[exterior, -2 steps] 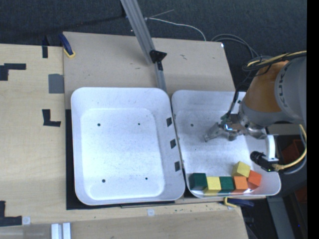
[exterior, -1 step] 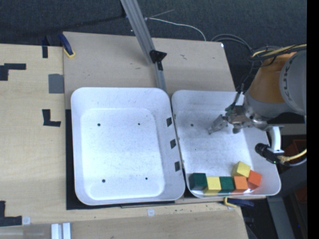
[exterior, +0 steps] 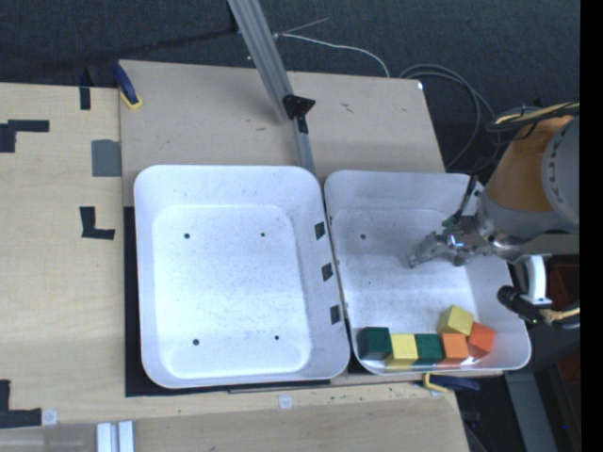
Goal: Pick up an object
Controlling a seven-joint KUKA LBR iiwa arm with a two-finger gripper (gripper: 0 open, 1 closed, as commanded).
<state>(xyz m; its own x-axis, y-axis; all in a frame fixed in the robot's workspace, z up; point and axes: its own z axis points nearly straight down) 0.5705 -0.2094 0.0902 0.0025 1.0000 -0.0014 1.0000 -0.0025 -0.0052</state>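
Gripper point(exterior: 421, 255) low over right bin point(exterior: 396, 201), apart from blocks point(exterior: 426, 343) at near wall; fingers possibly apart, cannot tell.

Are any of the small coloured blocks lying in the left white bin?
No, the small coloured blocks all sit along the right white bin's near edge.

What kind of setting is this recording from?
Probably a robotics lab bench for grasping trials: two white bins side by side, small coloured blocks in the right one, and the grey-and-orange arm reaching in.
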